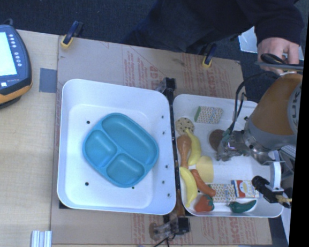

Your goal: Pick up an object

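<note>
The right white bin [254, 212] holds several toy foods: a brown drumstick [183, 147], a banana [195, 146], a yellow cheese block [205, 168], a carrot [202, 184], a red pepper [203, 204], a green pepper [242, 206], a small red-and-white carton [244, 188] and a dotted packet [209, 115]. My gripper [227, 149] hangs low over the middle of this bin, right beside a brown disc [215, 137]. The grey and orange wrist above hides part of the bin's right side.
The left white bin [72, 140] holds a blue divided plate [121, 149]. A round beige cracker [185, 124] and a second banana [187, 186] lie near the wall between the bins. A teach pendant [3, 67] rests at the far left. A person's hand [276, 50] is at the top right.
</note>
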Robot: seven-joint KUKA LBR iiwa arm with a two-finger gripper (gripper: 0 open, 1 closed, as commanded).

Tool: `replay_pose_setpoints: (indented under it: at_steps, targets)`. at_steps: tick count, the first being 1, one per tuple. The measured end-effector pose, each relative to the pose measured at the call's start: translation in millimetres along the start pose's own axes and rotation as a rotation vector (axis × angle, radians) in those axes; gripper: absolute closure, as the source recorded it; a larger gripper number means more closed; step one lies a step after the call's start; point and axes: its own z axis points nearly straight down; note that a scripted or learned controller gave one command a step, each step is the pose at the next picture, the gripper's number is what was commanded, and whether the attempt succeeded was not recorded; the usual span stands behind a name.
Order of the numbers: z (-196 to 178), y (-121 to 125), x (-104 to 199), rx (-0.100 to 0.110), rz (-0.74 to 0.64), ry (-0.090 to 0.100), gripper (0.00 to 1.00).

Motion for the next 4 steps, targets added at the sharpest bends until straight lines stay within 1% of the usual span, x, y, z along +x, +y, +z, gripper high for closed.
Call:
replay_pose_setpoints:
  at_steps: [1, 2, 3, 4]
  targets:
    - [-8, 14, 1, -0.023, -0.005, 0.004, 0.00]
    - [18, 77, 25, -0.025, -0.009, 0.004, 0.00]
    - [18, 109, 3, -0.023, -0.008, 0.005, 0.00]
    - [-10, 107, -61, -0.021, -0.006, 0.005, 0.00]
